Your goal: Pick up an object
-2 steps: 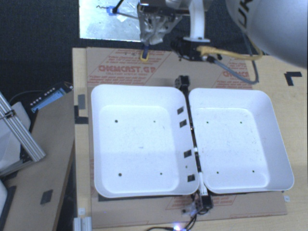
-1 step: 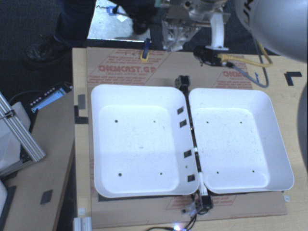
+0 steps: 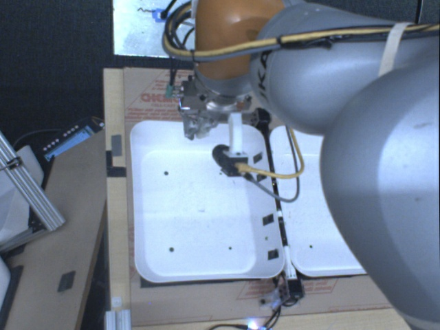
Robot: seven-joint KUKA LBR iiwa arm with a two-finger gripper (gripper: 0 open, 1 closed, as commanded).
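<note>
Arm: you see it reach over both bins.
Gripper: you cannot tell its grip.
Left bin: white, below gripper.

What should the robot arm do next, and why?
Probably lift and look elsewhere. The gripper hangs over the far edge of the left bin, and I see nothing to grab on the white floor under it. The right bin is mostly hidden by the arm.
</note>
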